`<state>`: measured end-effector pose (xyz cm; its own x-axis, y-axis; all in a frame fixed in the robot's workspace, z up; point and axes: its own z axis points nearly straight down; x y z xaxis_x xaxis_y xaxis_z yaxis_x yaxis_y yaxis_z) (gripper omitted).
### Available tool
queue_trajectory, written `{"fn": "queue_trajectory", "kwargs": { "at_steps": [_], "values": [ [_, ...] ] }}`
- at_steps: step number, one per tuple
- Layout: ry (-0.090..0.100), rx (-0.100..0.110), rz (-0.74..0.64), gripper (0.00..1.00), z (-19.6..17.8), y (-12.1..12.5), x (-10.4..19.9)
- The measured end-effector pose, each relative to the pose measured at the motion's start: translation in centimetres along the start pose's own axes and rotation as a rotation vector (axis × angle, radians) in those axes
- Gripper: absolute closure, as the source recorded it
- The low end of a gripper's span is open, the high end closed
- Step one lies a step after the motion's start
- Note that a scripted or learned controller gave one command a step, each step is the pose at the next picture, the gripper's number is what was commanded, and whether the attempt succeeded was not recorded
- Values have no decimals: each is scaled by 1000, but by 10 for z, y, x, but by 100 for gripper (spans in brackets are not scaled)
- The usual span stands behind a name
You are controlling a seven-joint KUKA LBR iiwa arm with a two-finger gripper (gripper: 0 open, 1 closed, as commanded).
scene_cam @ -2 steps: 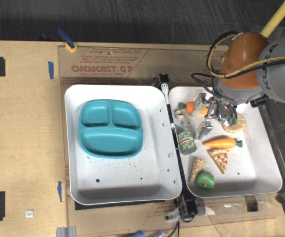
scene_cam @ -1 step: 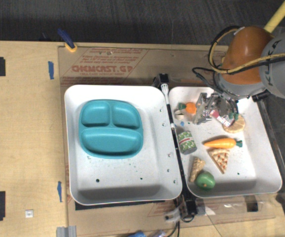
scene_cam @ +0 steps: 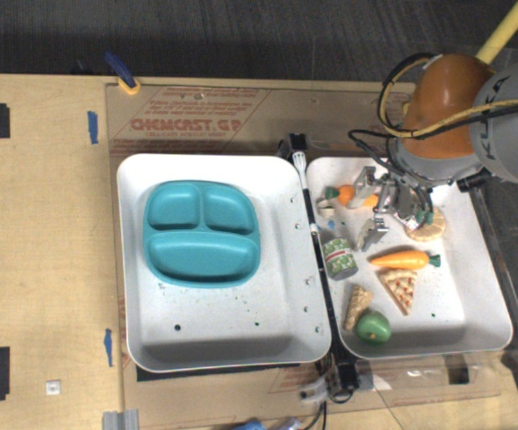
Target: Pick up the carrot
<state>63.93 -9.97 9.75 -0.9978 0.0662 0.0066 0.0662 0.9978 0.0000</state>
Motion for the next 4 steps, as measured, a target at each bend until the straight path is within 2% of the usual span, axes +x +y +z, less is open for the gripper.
{"fn": "queue_trajectory", "kwargs": {
  "at_steps": [1,2,3,4],
  "values": [
    [-18,-4,127,0,8,-13,16],
    [19,8,295,0,8,-4,-6],
    [-14,-2,264,0,8,-12,74],
    [4,2,170,0,9,-12,-4]
  ]
}}
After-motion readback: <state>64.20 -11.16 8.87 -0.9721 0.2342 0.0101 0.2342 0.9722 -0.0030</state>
